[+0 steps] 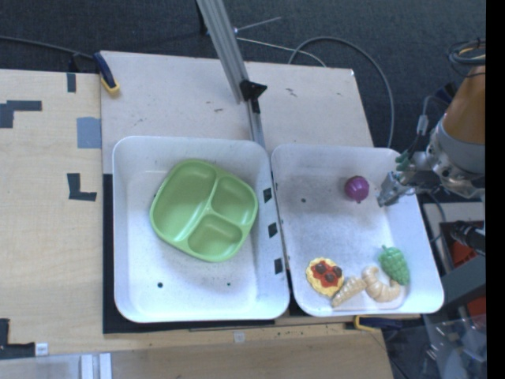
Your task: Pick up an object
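Observation:
The right bin [316, 164] holds a small purple ball [357, 187] near its far right part. Along its near edge lie a yellow and red pizza toy [323, 275], a beige shrimp-like toy [371, 287] and a green leafy toy [394, 264]. My gripper [389, 193] hangs at the bin's right wall, just right of the purple ball and apart from it. Nothing shows between its fingertips. The arm's orange band [472, 105] sits above it at the right.
In the left bin [130, 235] rests a green divided plate [204, 209]. A grey metal pole [226, 38] slants down to the seam between the bins. A cable [371, 61] loops behind the right bin. A yellow and blue tool [106, 73] lies at the back left.

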You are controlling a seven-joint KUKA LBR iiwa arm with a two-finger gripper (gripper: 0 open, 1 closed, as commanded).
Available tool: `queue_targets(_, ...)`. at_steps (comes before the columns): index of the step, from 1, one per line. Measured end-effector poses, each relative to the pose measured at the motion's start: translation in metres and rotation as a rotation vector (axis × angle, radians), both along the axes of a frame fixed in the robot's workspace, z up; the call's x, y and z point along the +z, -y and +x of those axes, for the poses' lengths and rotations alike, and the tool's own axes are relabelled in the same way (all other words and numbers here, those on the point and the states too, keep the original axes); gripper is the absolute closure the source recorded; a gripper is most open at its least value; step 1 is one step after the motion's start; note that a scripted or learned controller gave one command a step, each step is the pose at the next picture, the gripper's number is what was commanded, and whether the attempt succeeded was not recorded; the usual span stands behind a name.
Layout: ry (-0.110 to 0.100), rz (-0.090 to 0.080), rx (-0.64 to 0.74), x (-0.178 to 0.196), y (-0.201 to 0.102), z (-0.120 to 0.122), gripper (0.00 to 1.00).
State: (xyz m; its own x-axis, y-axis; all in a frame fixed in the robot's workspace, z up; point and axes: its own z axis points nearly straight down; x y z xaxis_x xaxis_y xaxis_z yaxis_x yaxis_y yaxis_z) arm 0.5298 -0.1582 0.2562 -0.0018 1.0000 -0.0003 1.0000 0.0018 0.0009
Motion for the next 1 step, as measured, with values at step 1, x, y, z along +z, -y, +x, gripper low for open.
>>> queue_targets(1, -0.001, 0.002, 0.005, 0.0024, -0.0469, 0.0193, 1.0)
